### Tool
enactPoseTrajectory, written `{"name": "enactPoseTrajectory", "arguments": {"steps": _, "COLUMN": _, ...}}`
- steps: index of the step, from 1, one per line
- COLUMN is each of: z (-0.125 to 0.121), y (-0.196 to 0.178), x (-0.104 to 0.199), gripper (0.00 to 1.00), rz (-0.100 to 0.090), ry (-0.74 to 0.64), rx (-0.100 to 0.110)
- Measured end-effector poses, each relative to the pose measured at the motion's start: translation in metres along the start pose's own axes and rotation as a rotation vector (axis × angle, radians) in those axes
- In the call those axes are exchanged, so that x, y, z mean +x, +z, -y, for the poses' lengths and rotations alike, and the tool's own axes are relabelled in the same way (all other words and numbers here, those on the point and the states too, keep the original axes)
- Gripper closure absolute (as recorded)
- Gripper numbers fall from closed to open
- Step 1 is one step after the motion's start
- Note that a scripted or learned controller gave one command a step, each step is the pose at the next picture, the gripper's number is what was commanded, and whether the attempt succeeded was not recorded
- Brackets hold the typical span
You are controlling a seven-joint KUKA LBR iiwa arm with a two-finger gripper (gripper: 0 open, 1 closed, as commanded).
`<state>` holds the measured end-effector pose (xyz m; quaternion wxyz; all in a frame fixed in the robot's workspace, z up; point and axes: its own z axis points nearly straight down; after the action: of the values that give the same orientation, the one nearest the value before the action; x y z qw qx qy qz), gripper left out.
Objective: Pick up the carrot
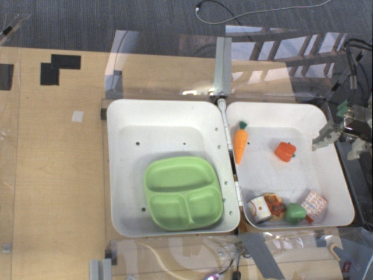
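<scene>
Dark grey carpet [116, 4] with a looping black cable [233, 16] lies beyond the pale wooden bench [52, 174].

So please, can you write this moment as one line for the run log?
task: pick up carrot | carrot: lying in right bin, near left wall | pincer: at bin's right edge, apart from carrot | status: not grasped

Arm [356, 124] cut off by right edge.

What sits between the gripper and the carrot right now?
In the camera view, the orange-red toy lies on the right bin's floor, roughly between the gripper at the right rim and the carrot near the divider.
</scene>
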<state>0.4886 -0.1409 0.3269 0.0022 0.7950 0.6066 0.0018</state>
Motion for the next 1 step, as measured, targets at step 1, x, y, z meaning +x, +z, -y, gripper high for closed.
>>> {"name": "enactPoseTrajectory", "arguments": {"steps": 1, "z": -0.0066, "y": 0.1596, "x": -0.0015, "gripper": 0.00, "rz": -0.001, "ry": -0.236, "rx": 0.004}}
